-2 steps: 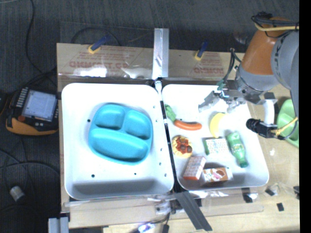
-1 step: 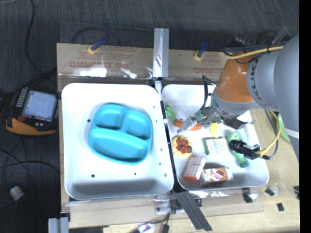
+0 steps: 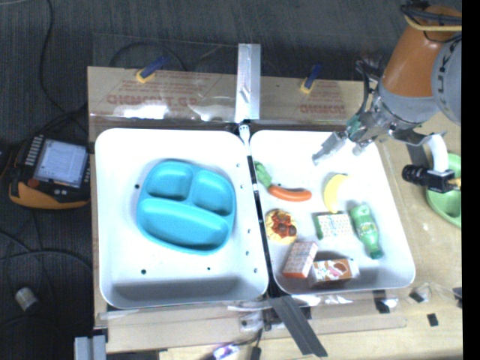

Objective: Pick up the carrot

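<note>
Camera view, looking down at a slant on a bench with two shallow white bins side by side. The left bin (image 3: 112,201) holds a blue divided plate (image 3: 187,205) in its middle. The right bin (image 3: 390,201) holds toy food.

The carrot (image 3: 287,193), orange with a green leafy top (image 3: 262,175), lies in the right bin near its left wall, towards the far half. Its long axis runs roughly across the bin, tipping slightly, with the green end at the left wall and the orange tip pointing to the bin's middle. Just beside its tip, to the right, stands a yellow banana (image 3: 334,190). Near the carrot on the front side sits a small round pizza slice (image 3: 280,224). Further front are a green-labelled box (image 3: 331,224), a green bottle (image 3: 365,229) and two cartons (image 3: 319,264) by the front edge.

The gripper (image 3: 328,150) hangs over the far part of the right bin, on the grey arm reaching in from the right. Its fingers look slightly parted and nothing sits between them; it grasps no object.

The carrot lies to the left of the gripper and nearer the front, apart from it. A grasp would likely need the fingers to close across the carrot's short width.
</note>
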### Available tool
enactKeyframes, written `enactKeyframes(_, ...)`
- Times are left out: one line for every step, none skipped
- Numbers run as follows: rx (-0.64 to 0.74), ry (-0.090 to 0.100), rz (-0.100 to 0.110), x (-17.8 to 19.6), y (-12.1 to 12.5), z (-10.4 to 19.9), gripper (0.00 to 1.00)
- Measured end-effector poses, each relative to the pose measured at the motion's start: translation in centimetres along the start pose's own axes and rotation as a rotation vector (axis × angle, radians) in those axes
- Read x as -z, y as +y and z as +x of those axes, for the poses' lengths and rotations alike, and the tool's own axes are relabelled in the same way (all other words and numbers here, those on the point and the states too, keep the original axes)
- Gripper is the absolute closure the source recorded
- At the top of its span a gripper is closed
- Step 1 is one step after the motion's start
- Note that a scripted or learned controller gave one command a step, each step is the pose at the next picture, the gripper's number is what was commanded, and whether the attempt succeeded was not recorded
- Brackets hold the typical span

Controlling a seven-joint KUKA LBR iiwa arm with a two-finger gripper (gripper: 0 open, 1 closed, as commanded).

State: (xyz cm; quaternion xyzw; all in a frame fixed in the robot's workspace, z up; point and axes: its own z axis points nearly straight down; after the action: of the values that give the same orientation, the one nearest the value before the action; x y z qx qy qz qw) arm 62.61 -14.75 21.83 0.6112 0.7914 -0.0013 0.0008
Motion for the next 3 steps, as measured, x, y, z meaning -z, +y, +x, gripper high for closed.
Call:
enactKeyframes(0.105, 0.003, 0.001, -6.64, -1.56, 4.34, 0.00)
enactKeyframes(0.105, 0.005, 0.000, -5.77, -1.50, 4.39, 1.00)
enactKeyframes(0.104, 0.005, 0.000, -5.78, -1.51, 4.38, 0.00)
